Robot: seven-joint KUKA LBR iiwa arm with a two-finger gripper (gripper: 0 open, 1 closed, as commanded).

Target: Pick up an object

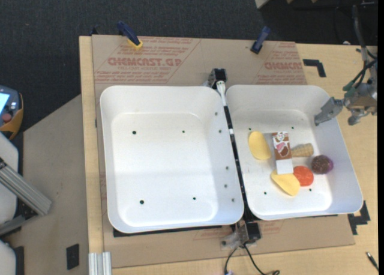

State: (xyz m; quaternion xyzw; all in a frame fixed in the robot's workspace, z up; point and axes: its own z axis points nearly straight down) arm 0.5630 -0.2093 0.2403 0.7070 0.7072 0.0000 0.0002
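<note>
My gripper (335, 117) hangs over the far right rim of the right bin (345, 199), open, with nothing between its fingers. Below and left of it, on the bin floor, lies a cluster: a yellow oval fruit (259, 145), a small brown and white carton (281, 144), a tan cone (302, 149), a dark purple ball (322, 164), a red round fruit (303, 176), a yellow wedge (285, 184) and a white block (283, 166). The gripper touches none of them.
The left bin (114, 166) sits beside the right one, with a black divider strip (231, 142) between them. Both rest on a cardboard sheet (150, 57) held by blue clamps (129, 34) at the far edge. Cables (363, 75) hang near the arm.
</note>
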